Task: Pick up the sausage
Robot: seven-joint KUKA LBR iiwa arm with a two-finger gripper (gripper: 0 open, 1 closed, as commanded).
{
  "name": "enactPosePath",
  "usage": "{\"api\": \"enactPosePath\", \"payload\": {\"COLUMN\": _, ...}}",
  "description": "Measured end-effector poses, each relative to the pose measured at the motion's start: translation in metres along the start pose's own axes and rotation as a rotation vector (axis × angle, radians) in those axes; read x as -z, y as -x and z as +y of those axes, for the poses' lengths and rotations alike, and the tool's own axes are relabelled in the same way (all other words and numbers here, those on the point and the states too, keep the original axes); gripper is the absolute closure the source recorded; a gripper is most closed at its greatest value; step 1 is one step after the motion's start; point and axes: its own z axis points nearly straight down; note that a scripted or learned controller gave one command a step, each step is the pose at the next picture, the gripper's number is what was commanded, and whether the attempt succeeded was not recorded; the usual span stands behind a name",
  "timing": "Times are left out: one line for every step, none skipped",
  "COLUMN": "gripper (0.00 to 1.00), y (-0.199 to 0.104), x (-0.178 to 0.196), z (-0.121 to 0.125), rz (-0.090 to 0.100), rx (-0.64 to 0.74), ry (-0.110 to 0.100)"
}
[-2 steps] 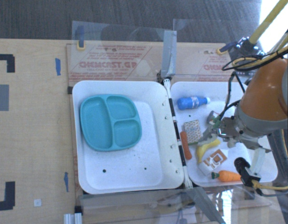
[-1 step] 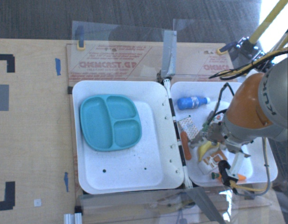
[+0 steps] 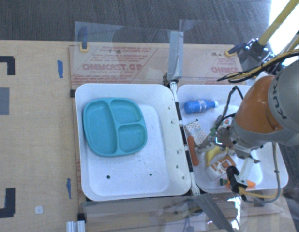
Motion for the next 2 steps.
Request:
{"api": "enactPosePath", "payload": {"gripper": 1.00, "y": 0.0006, "x": 0.0102, "z": 0.0008, "rz": 0.001, "rx": -0.003, "ry": 0.002}}
{"api": "enactPosePath", "payload": {"gripper": 0.00, "y": 0.0007, "x": 0.0103, "z": 0.0008, "rz": 0.000, "rx": -0.003, "ry": 0.002}}
